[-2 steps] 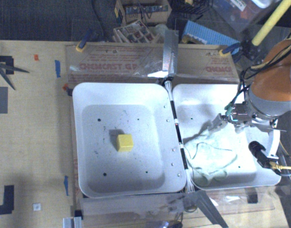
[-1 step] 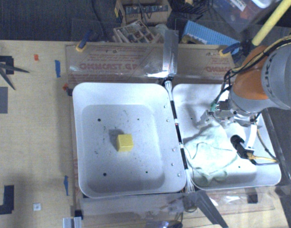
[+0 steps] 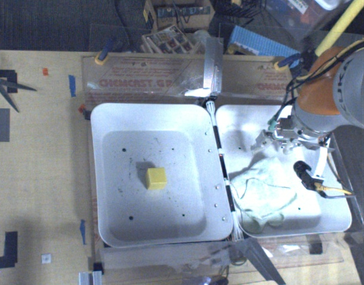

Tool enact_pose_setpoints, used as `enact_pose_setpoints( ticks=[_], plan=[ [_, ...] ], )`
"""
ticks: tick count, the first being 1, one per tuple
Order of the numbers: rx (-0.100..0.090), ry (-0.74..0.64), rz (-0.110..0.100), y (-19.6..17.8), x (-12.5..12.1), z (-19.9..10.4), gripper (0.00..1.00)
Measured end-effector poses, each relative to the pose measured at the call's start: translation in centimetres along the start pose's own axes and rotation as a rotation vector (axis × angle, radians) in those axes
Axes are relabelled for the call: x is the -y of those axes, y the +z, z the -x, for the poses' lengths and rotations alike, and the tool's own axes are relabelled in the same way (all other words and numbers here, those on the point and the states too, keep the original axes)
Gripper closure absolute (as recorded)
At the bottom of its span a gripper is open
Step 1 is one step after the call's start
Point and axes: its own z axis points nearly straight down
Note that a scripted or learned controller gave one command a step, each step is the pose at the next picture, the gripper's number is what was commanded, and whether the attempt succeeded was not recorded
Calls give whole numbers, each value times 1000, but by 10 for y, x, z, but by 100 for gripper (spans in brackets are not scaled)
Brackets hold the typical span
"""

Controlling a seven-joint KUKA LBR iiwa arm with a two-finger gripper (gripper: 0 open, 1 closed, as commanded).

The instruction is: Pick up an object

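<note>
Overhead, two shallow white bins sit side by side on a pale wooden bench [image 3: 39,177], their rounded plastic rims meeting along a central seam. Left bin [image 3: 110,129]: a smooth, matte floor with a few dark specks, bearing a single small yellow cube [image 3: 157,178], blocky and opaque, resting flat near the middle of the floor and well apart from every wall. Right bin [image 3: 339,218]: a crumpled, pale, translucent sheet [image 3: 268,192] with thin greenish edges lies loosely across its near half. The grey arm [image 3: 348,94], with its orange band [image 3: 318,97], enters from the right and hangs over the far part of the right bin; the gripper [image 3: 282,136] appears as a cluster of metallic parts beneath the wrist, with a black cable [image 3: 306,174] trailing nearer. Whether the fingers are apart or closed cannot be told, and nothing is seen between them. The cube lies well to the left of the gripper, in the other bin.
</note>
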Motion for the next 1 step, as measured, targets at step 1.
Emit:
enact_pose_setpoints(
  ticks=[1],
  plan=[
    [0, 2, 0, -7, -1, 1, 100]
  ],
)
